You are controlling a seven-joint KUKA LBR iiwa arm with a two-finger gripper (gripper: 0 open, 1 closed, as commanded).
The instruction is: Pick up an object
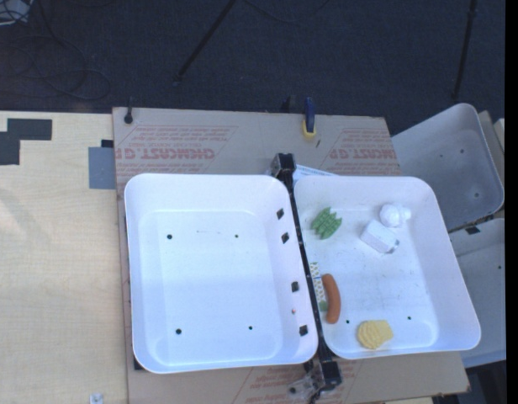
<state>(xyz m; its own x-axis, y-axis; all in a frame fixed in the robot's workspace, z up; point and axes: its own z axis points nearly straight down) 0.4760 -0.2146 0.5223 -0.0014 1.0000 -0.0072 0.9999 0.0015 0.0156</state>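
Sausage (pixel 331 298) looks like a light, stiff toy with a smooth, round skin, so it's likely to slip; best pinched across its narrow middle. It lies lengthwise in the right bin (pixel 461 293), close to the left wall, so on the far side for an arm reaching in from the right. Gripper state and offset to the sausage: can't tell.

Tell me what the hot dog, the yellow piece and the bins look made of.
Hot dog: likely toy plastic, smooth orange-red, uniform colour. Yellow piece: probably plastic or foam, bumpy matte surface. Left bin and right bin: thin moulded white plastic, rounded corners, slight sheen.
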